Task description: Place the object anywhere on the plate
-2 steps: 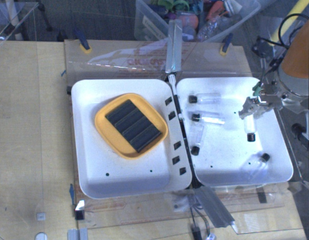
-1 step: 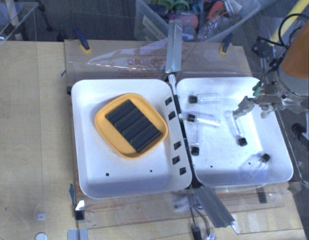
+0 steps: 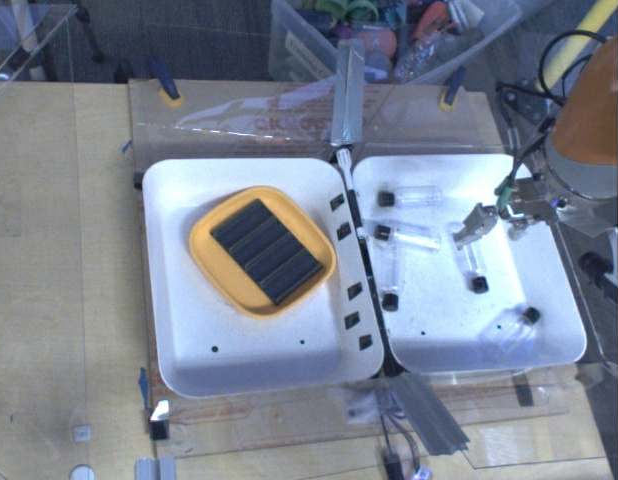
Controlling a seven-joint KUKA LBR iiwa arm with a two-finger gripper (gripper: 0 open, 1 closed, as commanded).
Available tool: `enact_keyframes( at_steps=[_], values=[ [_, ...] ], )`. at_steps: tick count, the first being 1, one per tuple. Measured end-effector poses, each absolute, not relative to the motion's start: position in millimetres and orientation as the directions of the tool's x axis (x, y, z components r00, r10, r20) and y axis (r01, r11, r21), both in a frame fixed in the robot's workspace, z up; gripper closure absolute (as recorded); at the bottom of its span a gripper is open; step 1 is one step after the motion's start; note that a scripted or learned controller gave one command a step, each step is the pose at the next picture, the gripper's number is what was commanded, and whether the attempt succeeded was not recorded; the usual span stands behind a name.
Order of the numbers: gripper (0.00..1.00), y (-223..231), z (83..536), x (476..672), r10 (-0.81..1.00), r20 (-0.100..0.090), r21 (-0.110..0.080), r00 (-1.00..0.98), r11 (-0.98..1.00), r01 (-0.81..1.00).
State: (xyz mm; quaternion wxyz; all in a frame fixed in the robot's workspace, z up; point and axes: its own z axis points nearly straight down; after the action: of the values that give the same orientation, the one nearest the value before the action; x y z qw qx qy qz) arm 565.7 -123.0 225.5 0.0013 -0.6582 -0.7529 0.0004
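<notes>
A yellow plate [image 3: 211, 256] lies in the left bin [image 3: 179, 348], and a dark ridged rectangular block [image 3: 266, 251] rests on its middle. Several clear vials with black caps are scattered in the right bin [image 3: 549, 353]: one at the back [image 3: 409, 198], one below it [image 3: 411, 237], one near the divider [image 3: 389, 278], one toward the right [image 3: 474, 266] and one at the front right corner [image 3: 515, 328]. My gripper [image 3: 476, 224] hangs over the right bin, just above the right-hand vial. I see nothing held in it.
A ridge with black clips [image 3: 351, 268] divides the two bins. The arm with its orange band [image 3: 589, 118] and cables enters from the right. A clear tub of colourful toys [image 3: 389, 13] stands behind the bins.
</notes>
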Motion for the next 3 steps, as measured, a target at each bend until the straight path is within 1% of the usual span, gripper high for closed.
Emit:
enact_keyframes(
  at_steps=[1,2,3],
  values=[
    [0.0,-107.9,236.2,555.4,0.987,0.002,-0.002,-0.162,0.162,0.987],
    [0.0,-94.0,239.5,539.0,0.989,0.002,-0.003,-0.149,0.149,0.989],
    [0.0,-68.2,250.7,520.6,0.994,0.002,-0.004,-0.106,0.106,0.994]
  ],
)
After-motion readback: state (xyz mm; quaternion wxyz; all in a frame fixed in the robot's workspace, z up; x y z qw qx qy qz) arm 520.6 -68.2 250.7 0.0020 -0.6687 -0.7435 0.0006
